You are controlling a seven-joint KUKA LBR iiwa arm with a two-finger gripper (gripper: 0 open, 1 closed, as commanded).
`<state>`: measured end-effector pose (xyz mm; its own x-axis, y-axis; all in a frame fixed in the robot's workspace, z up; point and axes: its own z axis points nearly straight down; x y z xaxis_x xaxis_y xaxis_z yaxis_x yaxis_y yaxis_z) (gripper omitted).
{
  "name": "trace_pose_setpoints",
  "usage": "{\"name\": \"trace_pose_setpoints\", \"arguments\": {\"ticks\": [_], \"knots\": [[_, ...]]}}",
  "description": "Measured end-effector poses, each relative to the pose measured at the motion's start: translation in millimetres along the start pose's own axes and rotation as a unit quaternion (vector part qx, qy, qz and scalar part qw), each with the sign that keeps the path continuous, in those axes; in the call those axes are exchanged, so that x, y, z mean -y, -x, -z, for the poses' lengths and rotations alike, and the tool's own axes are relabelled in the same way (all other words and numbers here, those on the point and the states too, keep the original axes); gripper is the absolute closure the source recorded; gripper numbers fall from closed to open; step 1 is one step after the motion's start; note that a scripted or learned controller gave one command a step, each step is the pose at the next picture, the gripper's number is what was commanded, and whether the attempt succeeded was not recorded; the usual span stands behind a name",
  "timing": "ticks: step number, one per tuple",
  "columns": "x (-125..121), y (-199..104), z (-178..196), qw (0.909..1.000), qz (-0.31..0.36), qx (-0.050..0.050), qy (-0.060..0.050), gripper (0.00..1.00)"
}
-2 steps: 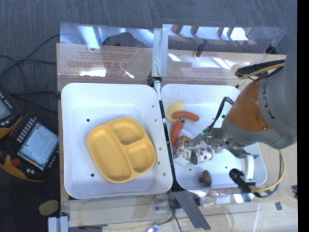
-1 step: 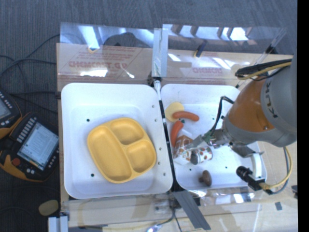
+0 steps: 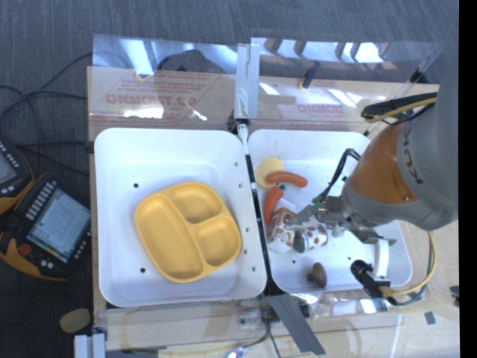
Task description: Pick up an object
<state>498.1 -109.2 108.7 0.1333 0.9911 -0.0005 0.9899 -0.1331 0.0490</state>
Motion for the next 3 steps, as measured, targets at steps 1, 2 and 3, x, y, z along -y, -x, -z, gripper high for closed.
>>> {"name": "trace_pose_setpoints", "arguments": {"ticks": [1, 2, 3], "knots": [[-2.1, 4.7, 0.0, 0.9993, 0.038, 0.002, 0.003, 0.0], [1.0, 1.9, -1.8, 0.9962, -0.088, 0.001, -0.001, 0.0], [10.1, 12.8, -19.1, 0.9983, -0.054, 0.004, -0.018, 0.0]]}}
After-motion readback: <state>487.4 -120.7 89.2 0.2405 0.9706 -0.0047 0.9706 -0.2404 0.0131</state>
